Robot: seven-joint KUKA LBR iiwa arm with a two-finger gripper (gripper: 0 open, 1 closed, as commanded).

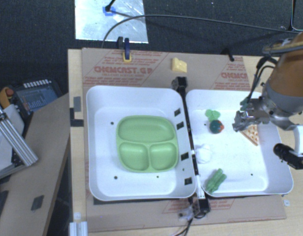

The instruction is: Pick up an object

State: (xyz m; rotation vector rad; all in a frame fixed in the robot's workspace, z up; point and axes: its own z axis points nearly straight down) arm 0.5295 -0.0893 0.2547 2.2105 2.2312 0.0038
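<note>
Gripper [243,118]: over right bin [279,186], far-right part; fingers' state can't tell (too small, blurred).
Pizza slice [251,133]: just below gripper, w/ long axis diagonal, tip toward near right; contact can't tell.
Ball [216,127], green piece [212,114]: left of gripper, near bin's left wall.
White lump [204,154]: left-centre.
Green bundle [214,180]: near-left corner, tilted.
Bin's near-right floor is open room.
Left bin [99,132]: green tray [146,142], 3 compartments.
Tabletop: yellow block [179,64] beyond the bins.

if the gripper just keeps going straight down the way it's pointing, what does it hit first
Most likely the pizza slice toy lying just under the gripper in the right bin. Depth is hard to judge from this slanted view, so it may land on bare bin floor beside it.
</note>
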